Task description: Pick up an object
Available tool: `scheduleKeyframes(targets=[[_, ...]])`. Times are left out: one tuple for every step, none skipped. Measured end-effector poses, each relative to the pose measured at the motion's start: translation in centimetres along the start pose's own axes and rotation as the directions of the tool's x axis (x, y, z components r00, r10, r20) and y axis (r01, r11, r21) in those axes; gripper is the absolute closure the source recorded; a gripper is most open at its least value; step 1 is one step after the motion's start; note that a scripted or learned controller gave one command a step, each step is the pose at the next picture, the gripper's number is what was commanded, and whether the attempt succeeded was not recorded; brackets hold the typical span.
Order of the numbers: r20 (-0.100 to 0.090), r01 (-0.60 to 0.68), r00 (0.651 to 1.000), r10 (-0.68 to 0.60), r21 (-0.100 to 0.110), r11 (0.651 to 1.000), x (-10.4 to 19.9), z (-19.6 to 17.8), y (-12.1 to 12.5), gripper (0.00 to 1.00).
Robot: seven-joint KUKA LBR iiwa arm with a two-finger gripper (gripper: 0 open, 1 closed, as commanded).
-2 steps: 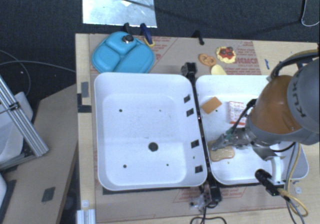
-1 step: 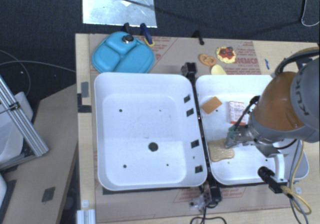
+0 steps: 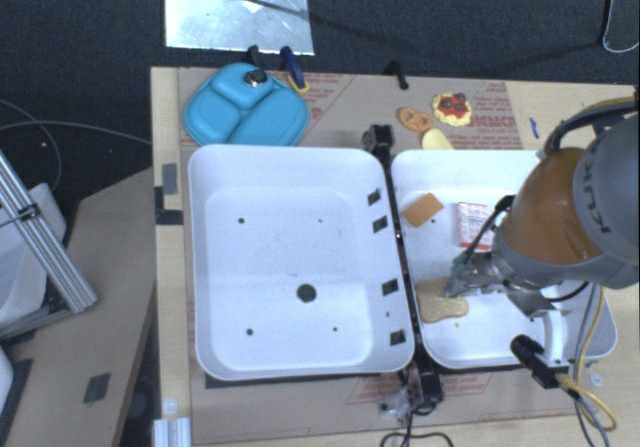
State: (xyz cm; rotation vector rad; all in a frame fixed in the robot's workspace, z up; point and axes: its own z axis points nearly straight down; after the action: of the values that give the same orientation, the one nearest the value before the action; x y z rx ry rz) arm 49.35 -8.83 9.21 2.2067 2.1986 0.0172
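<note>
In the right bin [image 3: 440,167] my gripper [image 3: 457,285] reaches down near the bin's lower left, just above a flat tan cookie-shaped piece [image 3: 443,309] that lies on the bin floor. An orange-brown square piece [image 3: 422,209] rests further back in the same bin. A white packet with red print [image 3: 470,223] lies beside it, partly hidden by the arm. The grey arm with its orange band [image 3: 548,210] covers the bin's right half.
The left bin [image 3: 295,260] sits beside the right one, with a black clip divider [image 3: 393,235] between them. Behind the bins on the bench lie a blue divided tray [image 3: 246,110], a small pizza toy [image 3: 452,108], a cookie toy [image 3: 413,119] and a yellow piece [image 3: 436,140].
</note>
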Motion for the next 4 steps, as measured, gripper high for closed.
scheduleKeyframes(targets=[[-0.007, 0.005, 1.0, -0.005, 0.015, 1.0, 0.2, 0.2, 1.3, 1.0], [-0.007, 0.003, 1.0, -0.003, 0.014, 1.0, 0.2, 0.2, 1.3, 1.0], [-0.018, 0.023, 1.0, -0.023, 0.014, 1.0, 15.9, -11.3, -0.3, 1.0], [-0.018, 0.014, 1.0, -0.014, 0.007, 1.0, 18.8, -26.2, 0.1, 1.0]])
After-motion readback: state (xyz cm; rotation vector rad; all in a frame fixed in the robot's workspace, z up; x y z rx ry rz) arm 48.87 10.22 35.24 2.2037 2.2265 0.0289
